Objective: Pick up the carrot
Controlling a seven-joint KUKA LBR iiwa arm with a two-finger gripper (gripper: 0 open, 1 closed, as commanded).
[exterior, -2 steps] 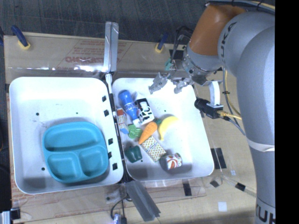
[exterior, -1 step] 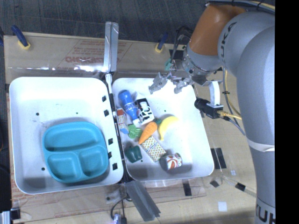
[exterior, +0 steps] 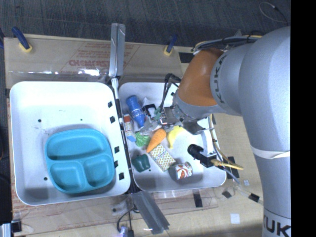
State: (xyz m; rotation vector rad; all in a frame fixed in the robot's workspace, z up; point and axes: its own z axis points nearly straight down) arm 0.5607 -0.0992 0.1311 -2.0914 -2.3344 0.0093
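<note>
The orange carrot [exterior: 156, 138] lies tilted in the middle of the right bin [exterior: 210, 182], its green top [exterior: 143, 140] pointing left. My gripper [exterior: 166, 118] hangs just above and to the right of the carrot's thick end, under the orange wrist band. A yellow banana [exterior: 173, 135] lies right beside the carrot on its right. I see nothing between the fingers.
In the right bin also lie a blue bottle [exterior: 135, 109], a patterned box [exterior: 162, 157], a dark green pepper [exterior: 140, 163] and a red and white can [exterior: 181, 171]. The left bin [exterior: 29, 95] holds a blue divided tray [exterior: 79, 160]. The arm covers the right bin's upper right.
</note>
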